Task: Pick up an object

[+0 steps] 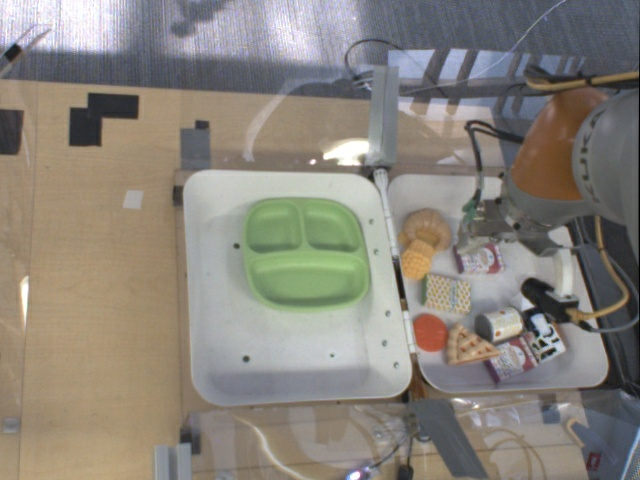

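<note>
Wooden bench (90, 298) boards run under two shallow white bins set side by side, with grey ribbed flooring along the far edge. Resting in the middle of the left bin (215, 363) is a green divided plate (304, 252), and nothing else sits with it. All the small things crowd the right bin (590, 368): a bread roll (427, 228) by its left wall toward the far edge, a yellow corn piece (416, 261) just beside it, a waffle square (447, 293) near the centre, a red round piece (430, 332) and a pizza slice (468, 347) toward the near-left corner, a small white can (499, 324) beside them, and a black-and-white carton (545, 340) toward the near-right. From the right edge the grey arm (610, 158) with its orange band reaches in, and the gripper (485, 230) hangs low over a red-and-white packet (479, 259) lying just past the bin's centre. Whether the claw is spread or closed I cannot tell from where I stand; its tips merge with the packet's far edge, and nothing is visibly caught between them. To my eye this is the approach-and-descend step, with that packet the likely target. Next it would need to settle squarely astride the packet, close firmly, then lift straight up without brushing the waffle square or the roll nearby.
</note>
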You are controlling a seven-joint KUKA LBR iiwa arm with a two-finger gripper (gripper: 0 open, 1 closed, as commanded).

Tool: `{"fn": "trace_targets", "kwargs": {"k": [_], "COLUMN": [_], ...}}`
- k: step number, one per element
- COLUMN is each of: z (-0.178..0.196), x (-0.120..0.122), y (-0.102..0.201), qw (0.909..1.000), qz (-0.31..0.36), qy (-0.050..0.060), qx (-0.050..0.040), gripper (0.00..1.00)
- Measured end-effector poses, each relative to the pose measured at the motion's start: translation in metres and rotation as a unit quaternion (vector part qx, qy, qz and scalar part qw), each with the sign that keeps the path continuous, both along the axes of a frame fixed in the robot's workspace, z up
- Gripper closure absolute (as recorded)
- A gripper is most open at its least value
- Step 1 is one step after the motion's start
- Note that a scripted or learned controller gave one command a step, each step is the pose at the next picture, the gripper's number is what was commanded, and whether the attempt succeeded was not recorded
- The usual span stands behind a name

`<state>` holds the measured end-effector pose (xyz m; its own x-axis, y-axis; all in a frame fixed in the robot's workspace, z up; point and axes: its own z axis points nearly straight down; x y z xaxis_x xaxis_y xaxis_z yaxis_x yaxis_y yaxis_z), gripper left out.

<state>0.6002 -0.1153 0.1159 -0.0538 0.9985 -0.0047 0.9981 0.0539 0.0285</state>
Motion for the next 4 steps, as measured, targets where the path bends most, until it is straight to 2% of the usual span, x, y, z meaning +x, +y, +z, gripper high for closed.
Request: {"fn": "trace_targets", "kwargs": {"k": [1, 2, 3, 4], "z": [-0.013, -0.014, -0.013, 0.133], "x": [-0.045, 0.036, 0.001, -0.023], "y": [-0.041, -0.057, -0.076, -0.090], "qw": [0.9997, 0.9995, 0.9999, 0.9986], "qz": [0.023, 0.032, -0.012, -0.052], "qy": [-0.008, -0.004, -0.006, 0.010], "qx": [-0.0028, -0.0039, -0.0003, 0.0014], "gripper": [1.00, 1.00, 1.00, 1.00]}}
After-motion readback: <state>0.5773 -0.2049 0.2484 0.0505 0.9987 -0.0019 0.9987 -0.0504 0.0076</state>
